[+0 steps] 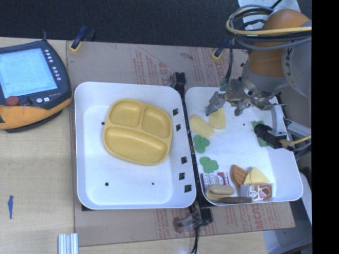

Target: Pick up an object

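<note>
Your gripper (pixel 228 106): fingers spread, grasping nothing | hovers at right bin (pixel 286 187) far edge, over yellow piece (pixel 217 120) | yellow tray (pixel 139 130): left bin (pixel 87 142) centre

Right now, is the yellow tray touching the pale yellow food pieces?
Apart. The camera view shows the yellow tray in the left bin and the pale yellow pieces in the right bin, with bin walls between.

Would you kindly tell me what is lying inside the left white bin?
The left bin holds a yellow divided tray, its three compartments bare. The bin floor under the tray is covered and cannot be seen.
</note>
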